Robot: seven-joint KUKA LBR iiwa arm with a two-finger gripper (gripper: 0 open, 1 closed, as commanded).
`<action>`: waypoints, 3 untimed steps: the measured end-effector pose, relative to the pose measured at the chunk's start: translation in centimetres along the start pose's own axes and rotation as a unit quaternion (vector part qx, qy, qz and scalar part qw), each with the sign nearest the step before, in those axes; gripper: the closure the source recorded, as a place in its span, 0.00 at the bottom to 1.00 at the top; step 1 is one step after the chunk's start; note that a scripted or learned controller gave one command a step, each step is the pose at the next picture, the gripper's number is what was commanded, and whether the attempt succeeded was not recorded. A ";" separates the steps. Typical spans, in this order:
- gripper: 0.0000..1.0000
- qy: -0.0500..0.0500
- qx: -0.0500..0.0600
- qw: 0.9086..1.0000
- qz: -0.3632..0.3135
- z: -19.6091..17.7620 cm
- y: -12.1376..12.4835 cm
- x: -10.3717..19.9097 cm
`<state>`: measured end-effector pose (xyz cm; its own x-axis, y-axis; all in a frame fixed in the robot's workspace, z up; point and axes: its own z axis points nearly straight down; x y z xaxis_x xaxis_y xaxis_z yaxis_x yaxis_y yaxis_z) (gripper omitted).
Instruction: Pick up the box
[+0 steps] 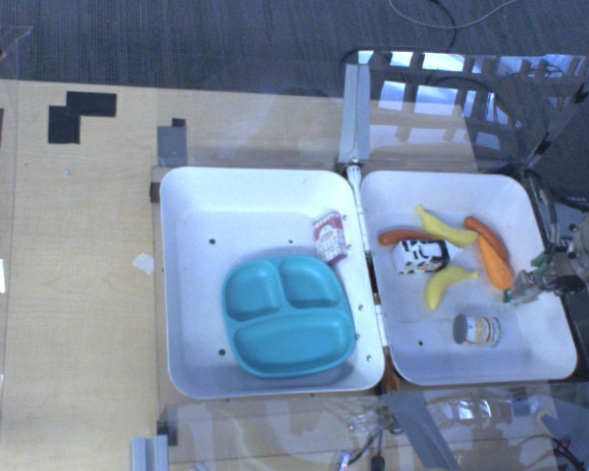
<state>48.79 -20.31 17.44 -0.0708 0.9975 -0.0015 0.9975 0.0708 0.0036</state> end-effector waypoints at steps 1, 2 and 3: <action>1.00 -0.001 -0.002 0.999 0.041 -6.8 0.1 -0.3; 1.00 -0.001 -0.002 1.000 0.028 -12.7 0.4 4.0; 1.00 -0.001 -0.002 0.989 -0.149 -11.9 0.3 3.4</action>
